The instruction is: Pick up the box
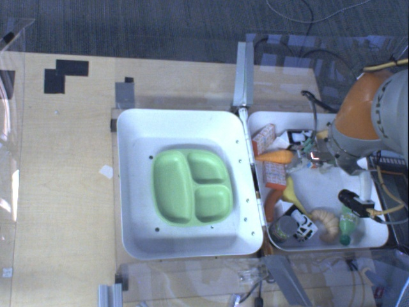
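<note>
**Box at the Right Bin's Far Left, Arm Over the Clutter**

While the box [264,135] lies at the far left corner of the right bin [377,238], its white and red printed face up, the writing on it is too small to read. Just beside it, toward the camera, lies an orange carrot-like piece [276,157], with a red and orange packet [275,176] and a yellow banana [292,192] further along. At the near edge sit a black and white die [305,228], a tan croissant-shaped piece [327,221] and a green bottle [346,224]. The gripper [313,153] hangs over the bin's middle, right of the box; whether its fingers are spread cannot be told. The left bin [131,235] holds a green divided tray [192,185]. Both bins rest on a pale wooden bench [57,190] with black marks, and dark carpet [128,18] with a cable lies beyond.
</note>
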Robot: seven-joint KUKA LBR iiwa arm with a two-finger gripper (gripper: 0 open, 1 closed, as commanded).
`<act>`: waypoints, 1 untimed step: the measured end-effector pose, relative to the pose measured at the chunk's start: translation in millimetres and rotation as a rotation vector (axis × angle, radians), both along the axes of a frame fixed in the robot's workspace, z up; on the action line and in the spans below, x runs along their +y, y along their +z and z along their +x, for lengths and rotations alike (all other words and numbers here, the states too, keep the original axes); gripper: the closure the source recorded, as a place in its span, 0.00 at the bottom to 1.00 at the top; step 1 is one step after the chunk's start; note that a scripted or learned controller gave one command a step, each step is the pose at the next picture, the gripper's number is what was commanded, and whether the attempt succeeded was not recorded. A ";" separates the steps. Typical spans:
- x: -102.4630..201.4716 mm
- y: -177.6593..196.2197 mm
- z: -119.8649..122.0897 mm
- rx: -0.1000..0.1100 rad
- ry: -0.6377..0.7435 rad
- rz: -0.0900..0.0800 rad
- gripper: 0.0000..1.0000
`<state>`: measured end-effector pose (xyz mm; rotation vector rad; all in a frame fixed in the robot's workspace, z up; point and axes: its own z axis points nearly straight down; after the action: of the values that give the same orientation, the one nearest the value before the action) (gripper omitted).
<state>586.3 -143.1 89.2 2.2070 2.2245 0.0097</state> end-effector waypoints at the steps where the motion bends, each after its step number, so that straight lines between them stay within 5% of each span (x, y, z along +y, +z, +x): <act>1: -9.9 -1.0 36.8 0.001 -0.199 0.001 0.00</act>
<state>623.1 -153.1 88.1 2.4176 1.9947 0.0082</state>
